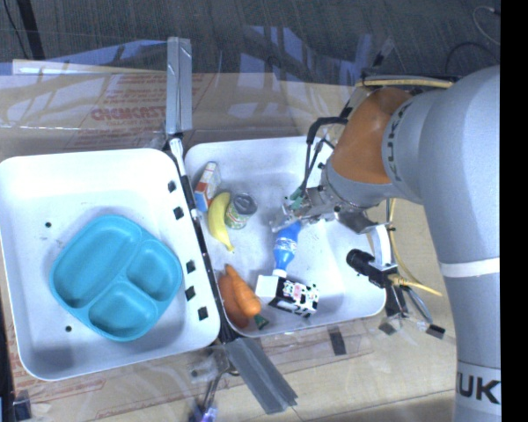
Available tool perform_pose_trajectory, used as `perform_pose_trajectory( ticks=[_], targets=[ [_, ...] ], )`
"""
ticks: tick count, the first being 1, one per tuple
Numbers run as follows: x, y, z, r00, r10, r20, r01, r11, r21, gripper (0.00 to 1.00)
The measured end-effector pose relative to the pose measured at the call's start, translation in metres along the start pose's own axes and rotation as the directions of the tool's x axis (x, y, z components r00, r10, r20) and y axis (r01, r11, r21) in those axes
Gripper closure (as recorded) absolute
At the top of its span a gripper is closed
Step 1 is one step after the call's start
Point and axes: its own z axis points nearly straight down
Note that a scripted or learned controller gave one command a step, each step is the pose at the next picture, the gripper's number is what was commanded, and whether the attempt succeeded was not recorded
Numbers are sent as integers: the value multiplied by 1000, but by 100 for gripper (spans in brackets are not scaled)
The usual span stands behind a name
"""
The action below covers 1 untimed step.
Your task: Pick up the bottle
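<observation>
A bench (88, 104) sheeted in clear plastic over pale brown board printed with faint red lettering carries two shallow white bins, the left bin (35, 192) and the right bin (264, 152), set side by side. A grey metal bar (178, 86) stands upright between them at the back. Dark carpeted floor (246, 7) lies beyond, crossed by black cables. Glare streaks the plastic.
</observation>
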Motion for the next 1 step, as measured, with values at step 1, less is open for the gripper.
perform_pose_trajectory(
  ticks=[1],
  targets=[
    [17, 10, -153, 985, 170, -1, -170, 985, -4, 100]
  ],
)
